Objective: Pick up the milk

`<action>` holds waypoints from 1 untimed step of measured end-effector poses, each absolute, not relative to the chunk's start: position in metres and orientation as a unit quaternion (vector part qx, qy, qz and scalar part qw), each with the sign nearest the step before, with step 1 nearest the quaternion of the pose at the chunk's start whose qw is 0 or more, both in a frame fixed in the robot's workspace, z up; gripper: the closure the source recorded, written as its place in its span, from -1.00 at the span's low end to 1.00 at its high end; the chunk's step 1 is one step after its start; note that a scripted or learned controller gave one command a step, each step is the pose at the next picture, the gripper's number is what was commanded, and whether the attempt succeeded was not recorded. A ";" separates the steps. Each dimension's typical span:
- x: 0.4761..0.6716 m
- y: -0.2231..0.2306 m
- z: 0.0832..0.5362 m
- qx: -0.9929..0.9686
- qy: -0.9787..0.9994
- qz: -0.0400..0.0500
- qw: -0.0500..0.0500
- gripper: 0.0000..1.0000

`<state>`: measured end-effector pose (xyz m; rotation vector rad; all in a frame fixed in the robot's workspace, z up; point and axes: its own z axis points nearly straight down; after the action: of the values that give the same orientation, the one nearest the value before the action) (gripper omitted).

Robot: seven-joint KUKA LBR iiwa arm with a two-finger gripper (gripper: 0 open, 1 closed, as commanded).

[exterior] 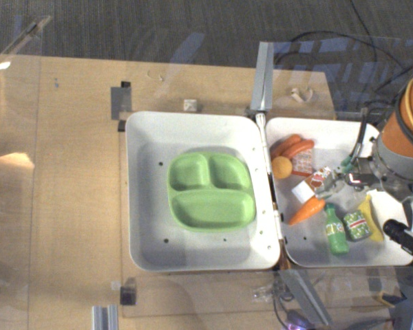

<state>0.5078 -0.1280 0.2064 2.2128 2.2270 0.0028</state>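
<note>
Camera view: one milk carton [303, 192], small and white, lies in the right bin [289, 249], touching one carrot [307, 211]. Gripper [339, 172] hangs just beside it, finger spread unclear. Left bin [144, 246] holds one green tray [211, 190].

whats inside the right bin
The right bin holds hot dogs, an orange, a carrot, a green bottle, a small white carton and a green box. The arm covers the bin's right side.
</note>
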 end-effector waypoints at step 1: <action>0.577 -0.134 0.096 0.751 0.660 0.003 0.004 -1.00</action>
<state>0.5772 -0.1342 0.0961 2.3528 2.0695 0.0079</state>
